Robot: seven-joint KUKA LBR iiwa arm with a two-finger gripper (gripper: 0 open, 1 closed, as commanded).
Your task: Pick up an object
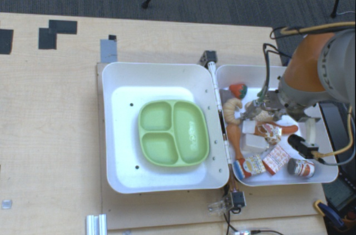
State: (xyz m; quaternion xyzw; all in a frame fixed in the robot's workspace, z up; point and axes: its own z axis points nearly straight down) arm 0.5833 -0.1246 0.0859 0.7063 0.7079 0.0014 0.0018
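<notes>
The right bin (261, 72) holds a clutter of small objects. Among them are a red strawberry-like piece (238, 89), a beige bread-like piece (230, 109), an orange carrot-like piece (235, 140), a hot-dog-like piece (276, 130), small printed packets (275, 159) and a little can (301, 168). My gripper (255, 109) reaches down into this bin's middle, just right of the beige piece. Its fingers sit low among the objects and are hard to make out. The grey arm with its orange band (307, 61) covers the bin's right part.
The left bin (119, 134) holds a light green three-compartment plate (173, 133). A divider rail (218, 111) runs between the bins. Black cables (328, 156) loop at the right bin's edge. Black tape patches (55, 33) mark the bench at upper left.
</notes>
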